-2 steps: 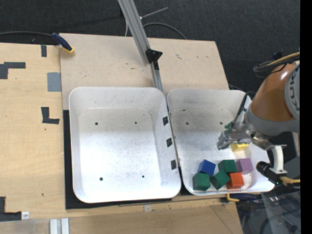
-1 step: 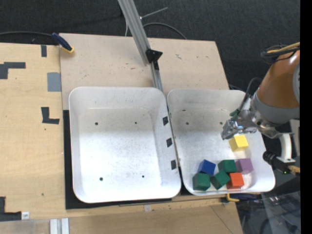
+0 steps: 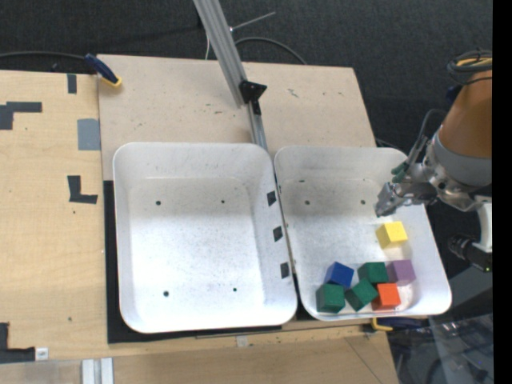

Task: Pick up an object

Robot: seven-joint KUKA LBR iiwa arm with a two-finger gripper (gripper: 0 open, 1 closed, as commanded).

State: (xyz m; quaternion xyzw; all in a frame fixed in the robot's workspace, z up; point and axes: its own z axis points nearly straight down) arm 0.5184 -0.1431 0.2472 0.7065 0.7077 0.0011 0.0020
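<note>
My gripper [image 3: 387, 203] hangs over the right bin [image 3: 320, 174] near its right side, just above and left of a yellow block [image 3: 393, 233]. Nothing shows between its fingers. Along the bin's front edge lie a blue block [image 3: 339, 274], three green blocks [image 3: 330, 297] [image 3: 362, 294] [image 3: 373, 273], an orange block [image 3: 388, 295] and a purple block [image 3: 402, 271], packed close together.
The left bin [image 3: 160, 166] sits beside the right one, with black clips along the shared rim. A slanted metal rail [image 3: 220, 34] runs down to the bins' back edge. Cables lie behind the bench, and a blue-yellow clamp [image 3: 104, 70] rests at the back left.
</note>
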